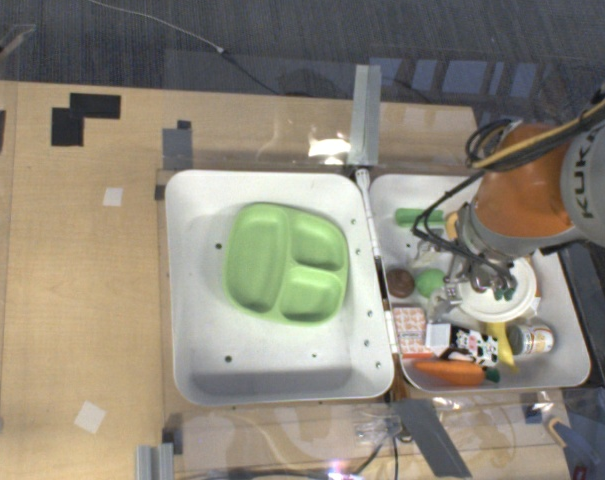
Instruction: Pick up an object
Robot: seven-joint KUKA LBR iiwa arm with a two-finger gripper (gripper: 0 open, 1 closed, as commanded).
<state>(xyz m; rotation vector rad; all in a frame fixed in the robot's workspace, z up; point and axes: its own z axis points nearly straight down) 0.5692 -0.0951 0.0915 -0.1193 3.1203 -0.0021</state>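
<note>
Lower the end effector [479,286] — finger state cannot tell — squarely onto one item in the cluttered right white bin [579,353], say the orange carrot-shaped toy [449,372].

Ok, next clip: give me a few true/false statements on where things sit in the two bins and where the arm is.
1. The green divided plate lies in the left bin. True.
2. The arm hangs over the left bin. False: its end effector is over the right bin.
3. An orange carrot lies at the right bin's near edge. True.
4. The green plate is stacked on the carrot. False: they lie in separate bins.
</note>
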